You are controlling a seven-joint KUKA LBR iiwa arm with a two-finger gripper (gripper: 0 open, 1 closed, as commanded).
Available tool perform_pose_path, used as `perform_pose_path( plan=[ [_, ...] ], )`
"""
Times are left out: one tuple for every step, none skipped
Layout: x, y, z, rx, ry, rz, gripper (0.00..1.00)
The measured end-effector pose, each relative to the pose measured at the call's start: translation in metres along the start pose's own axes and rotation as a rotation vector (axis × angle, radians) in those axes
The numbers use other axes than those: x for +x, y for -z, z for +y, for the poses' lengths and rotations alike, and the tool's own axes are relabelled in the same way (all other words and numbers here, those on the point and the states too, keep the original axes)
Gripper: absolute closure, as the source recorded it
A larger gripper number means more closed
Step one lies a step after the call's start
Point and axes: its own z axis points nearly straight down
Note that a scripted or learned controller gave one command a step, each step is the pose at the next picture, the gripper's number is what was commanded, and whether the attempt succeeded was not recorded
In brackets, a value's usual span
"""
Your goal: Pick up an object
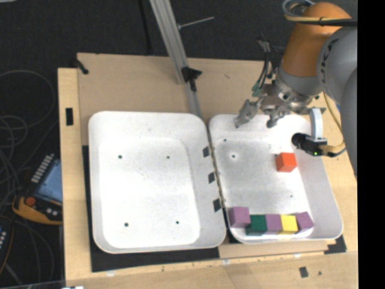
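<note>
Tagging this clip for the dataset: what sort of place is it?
Probably a robotics lab bench for pick tests: a gripper hangs over two white bins, coloured blocks lie in one, and loose cables and a handheld controller lie alongside.

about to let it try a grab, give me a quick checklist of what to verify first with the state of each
1. Gripper carries nothing: ok, the two fingers stand apart with nothing between them.
2. Gripper is over the bin holding blocks: ok, it hangs above the far edge of the right bin.
3. An easy target stands alone: ok, the orange block sits apart from the rest.
4. Other blocks are free to grab: not ok, the row of blocks is packed against the near wall.
5. Gripper is lined up over the orange block: not ok, it is off to one side.
6. Height above the bin floor: cannot tell.
</note>
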Motion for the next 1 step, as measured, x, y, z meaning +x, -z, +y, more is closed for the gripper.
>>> perform_pose_path(
  plan=[
    [-0.0811, -0.0266, -0.0164, 0.003, -0.011, -0.003, 0.0]
  ],
)
